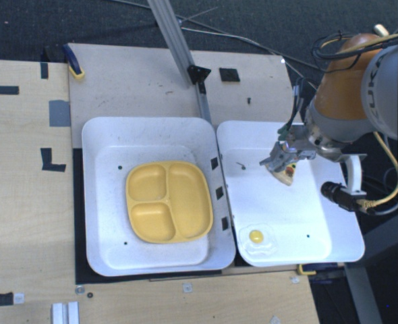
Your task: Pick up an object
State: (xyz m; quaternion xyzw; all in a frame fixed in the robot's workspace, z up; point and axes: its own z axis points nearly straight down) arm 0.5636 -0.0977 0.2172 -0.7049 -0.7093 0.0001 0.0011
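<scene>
My gripper hangs over the upper middle of the right bin, reaching in from the right. A small tan and red toy piece sticks out from between its fingertips, and the fingers are shut on it. A toy fried egg, white with a yellow yolk, lies near the front left corner of the same bin. In the left bin rests a yellow divided plate.
A metal pole slants down from the top to the gap between the bins. Cables and a black fitting hang off the arm at the right bin's right edge. A blue and yellow clamp sits at the bench's back left.
</scene>
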